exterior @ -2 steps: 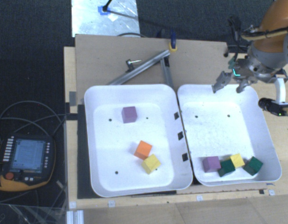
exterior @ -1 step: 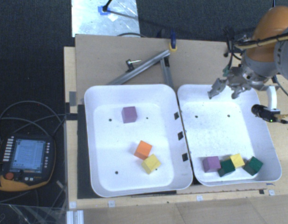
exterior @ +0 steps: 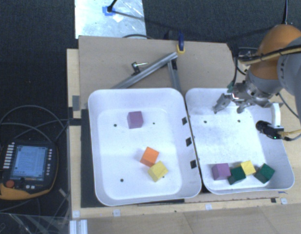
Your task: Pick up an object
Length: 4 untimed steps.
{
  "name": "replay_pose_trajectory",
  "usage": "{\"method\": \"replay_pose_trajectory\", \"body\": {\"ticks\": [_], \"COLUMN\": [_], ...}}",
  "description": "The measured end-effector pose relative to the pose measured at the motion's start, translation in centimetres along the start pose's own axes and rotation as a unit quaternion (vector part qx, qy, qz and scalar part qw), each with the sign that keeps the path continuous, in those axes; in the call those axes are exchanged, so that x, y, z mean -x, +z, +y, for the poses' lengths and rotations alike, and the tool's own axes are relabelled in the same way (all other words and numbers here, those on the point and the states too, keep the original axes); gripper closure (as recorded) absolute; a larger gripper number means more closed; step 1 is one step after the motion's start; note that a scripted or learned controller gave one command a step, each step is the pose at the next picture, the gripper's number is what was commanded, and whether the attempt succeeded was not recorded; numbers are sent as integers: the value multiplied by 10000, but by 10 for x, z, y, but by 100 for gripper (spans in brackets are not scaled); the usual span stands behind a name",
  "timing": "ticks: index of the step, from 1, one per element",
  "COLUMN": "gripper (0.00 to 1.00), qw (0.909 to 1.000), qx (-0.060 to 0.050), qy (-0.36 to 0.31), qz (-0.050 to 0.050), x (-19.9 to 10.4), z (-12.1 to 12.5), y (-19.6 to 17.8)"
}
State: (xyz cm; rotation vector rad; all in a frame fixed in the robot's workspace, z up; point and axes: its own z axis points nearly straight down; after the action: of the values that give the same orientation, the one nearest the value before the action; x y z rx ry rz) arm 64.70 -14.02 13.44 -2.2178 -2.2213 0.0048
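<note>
The worktop (exterior: 209, 50) carries two bins. In the right bin (exterior: 238, 135) the end effector (exterior: 231, 104) hangs open and empty over the bare far part. A purple cube (exterior: 220, 170), two green cubes and a yellow cube (exterior: 247, 167) crowd the bin's near wall. To grasp well, I would descend on the purple cube, which has free space on one side.

I can't read any text, label, brand or number from here. The teach pendant (exterior: 25, 165), lying well to the left of the gripper's fingers beyond both bins, has a lit screen, but whatever is on it is too small and blurred for me to make out.
</note>
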Motion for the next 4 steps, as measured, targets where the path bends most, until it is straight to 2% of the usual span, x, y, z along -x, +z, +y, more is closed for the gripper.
{"method": "replay_pose_trajectory", "body": {"ticks": [1, 2, 4], "gripper": [0, 100, 100], "qw": [10000, 10000, 10000], "qx": [11, 46, 60], "qy": [-8, -18, -15], "qz": [0, -5, -7], "x": [0, 0, -6], "z": [0, 2, 10], "y": [46, 32, -71]}}
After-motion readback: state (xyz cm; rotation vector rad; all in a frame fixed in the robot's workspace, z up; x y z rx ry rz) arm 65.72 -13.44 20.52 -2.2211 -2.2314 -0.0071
